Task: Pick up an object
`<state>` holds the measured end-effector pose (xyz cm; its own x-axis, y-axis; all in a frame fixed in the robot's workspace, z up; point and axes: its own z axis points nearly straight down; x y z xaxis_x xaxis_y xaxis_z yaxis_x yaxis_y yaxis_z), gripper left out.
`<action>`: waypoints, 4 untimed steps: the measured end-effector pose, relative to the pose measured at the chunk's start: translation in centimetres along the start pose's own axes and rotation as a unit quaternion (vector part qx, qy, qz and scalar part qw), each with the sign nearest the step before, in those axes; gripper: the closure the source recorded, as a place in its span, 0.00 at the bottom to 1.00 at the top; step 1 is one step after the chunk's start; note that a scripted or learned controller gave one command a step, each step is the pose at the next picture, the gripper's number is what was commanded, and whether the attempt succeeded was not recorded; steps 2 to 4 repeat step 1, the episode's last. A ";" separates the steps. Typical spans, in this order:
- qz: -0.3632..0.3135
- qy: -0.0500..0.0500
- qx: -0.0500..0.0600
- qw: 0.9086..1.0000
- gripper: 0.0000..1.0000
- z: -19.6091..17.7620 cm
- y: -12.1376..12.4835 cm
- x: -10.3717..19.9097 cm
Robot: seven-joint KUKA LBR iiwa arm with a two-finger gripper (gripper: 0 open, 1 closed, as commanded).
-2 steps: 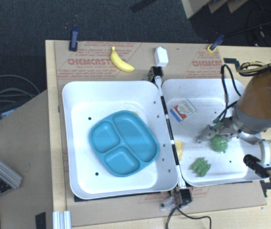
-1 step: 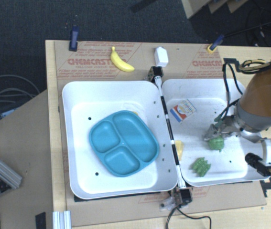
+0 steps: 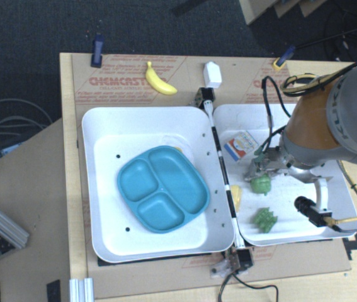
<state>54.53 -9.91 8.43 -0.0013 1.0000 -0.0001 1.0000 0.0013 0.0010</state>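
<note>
1. The worktop [image 3: 121,83] is a cardboard-covered board with red print, and two shallow white bins sit on it side by side.
2. The left bin [image 3: 96,137] holds a blue divided plate [image 3: 161,187] with three compartments, lying flat near the bin's middle.
3. The right bin [image 3: 279,231] holds several small things: a white packet with red and blue print [image 3: 240,146] toward its far left part, a light green toy vegetable [image 3: 260,184] near its middle, a darker green leafy toy [image 3: 265,219] nearer the front, and a yellow piece [image 3: 235,197] against the bin's left wall.
4. The grey arm with its orange band [image 3: 310,128] reaches in from the right and bends down over the right bin.
5. The gripper [image 3: 263,167] hangs directly above the light green toy vegetable, apparently touching or just over its top.
6. Whether the fingers are released or clenched I cannot tell; the wrist and cabling hide them, and the toy vegetable seems to lie on the bin floor rather than lifted.
7. A black-ended part [image 3: 310,211] on a white bracket sticks out from the arm toward the bin's front right.
8. A yellow toy banana [image 3: 158,80] lies on the worktop behind the left bin, well apart from both bins' contents.
9. A small white block [image 3: 213,74] rests on the worktop behind the seam between the bins.
</note>
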 end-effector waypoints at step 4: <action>0.000 0.000 0.000 1.000 1.00 -10.1 2.5 5.5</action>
